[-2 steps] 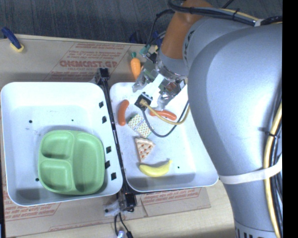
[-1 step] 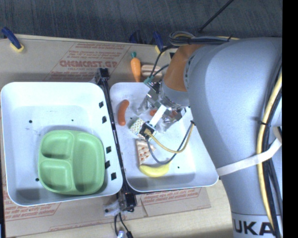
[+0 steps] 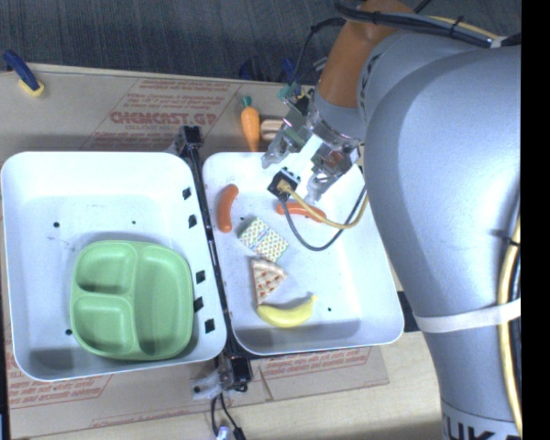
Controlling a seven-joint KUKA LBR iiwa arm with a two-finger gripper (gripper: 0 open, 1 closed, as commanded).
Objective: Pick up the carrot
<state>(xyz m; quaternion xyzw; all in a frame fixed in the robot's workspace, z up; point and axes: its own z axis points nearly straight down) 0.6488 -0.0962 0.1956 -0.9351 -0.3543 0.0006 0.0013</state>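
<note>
The bench (image 3: 119,108) was covered with brown cardboard that had red writing on it. Behind it was a dark grey carpet floor (image 3: 119,16). A blue and yellow clip (image 3: 23,71) sat at the far left corner of the cardboard. Two white bins stood side by side on the bench. The left bin (image 3: 37,181) held a green plate (image 3: 133,299) with three parts in it. The right bin (image 3: 367,291) held toy food: a red sausage (image 3: 225,207), a checked block (image 3: 263,239), a pizza slice (image 3: 267,280) and a yellow banana (image 3: 288,312). A thin orange piece (image 3: 304,212) lay near the middle of that bin, just under the claw.

The big grey arm (image 3: 440,154) came in from the right and took up much of that side. Its orange band (image 3: 348,49) was near the top. The claw (image 3: 302,163) hung over the far edge of the right bin, pointing down and to the left. Its two fingers (image 3: 280,145) stood apart, and there was nothing between them. A yellow and black cable (image 3: 325,236) looped down from the claw over the bin.

The carrot (image 3: 249,125) was orange with a small green top. It lay on the cardboard, outside the bins, just behind the far rim of the right bin. It was just to the left of the claw and not touching it.
</note>
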